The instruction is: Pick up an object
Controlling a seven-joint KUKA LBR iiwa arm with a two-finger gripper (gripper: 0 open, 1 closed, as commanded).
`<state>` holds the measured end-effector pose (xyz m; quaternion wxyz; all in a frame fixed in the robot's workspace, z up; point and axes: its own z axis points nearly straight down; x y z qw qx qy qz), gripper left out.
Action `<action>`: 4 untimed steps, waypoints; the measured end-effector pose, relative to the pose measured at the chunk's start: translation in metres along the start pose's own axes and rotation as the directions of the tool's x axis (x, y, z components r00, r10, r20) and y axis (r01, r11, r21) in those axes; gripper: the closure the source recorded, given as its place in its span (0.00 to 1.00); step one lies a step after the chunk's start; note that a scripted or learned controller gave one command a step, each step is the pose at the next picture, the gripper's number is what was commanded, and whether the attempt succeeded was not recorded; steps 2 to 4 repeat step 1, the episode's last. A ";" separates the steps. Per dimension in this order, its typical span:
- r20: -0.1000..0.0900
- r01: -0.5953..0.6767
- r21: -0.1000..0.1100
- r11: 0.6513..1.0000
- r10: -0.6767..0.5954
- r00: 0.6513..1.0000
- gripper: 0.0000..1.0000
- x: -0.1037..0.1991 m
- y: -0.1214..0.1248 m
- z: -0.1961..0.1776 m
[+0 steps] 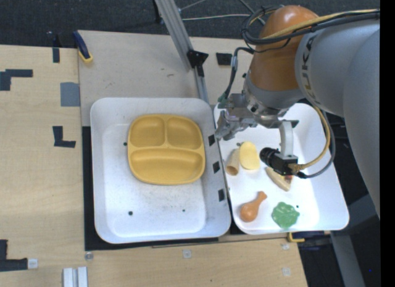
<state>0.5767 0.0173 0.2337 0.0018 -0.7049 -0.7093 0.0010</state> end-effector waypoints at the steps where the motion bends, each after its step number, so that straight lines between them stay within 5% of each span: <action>1: 0.000 0.001 0.000 1.000 -0.001 1.000 1.00 0.058 -0.015 0.012; 4: 0.000 0.001 0.000 1.000 -0.001 1.000 1.00 0.058 -0.015 0.012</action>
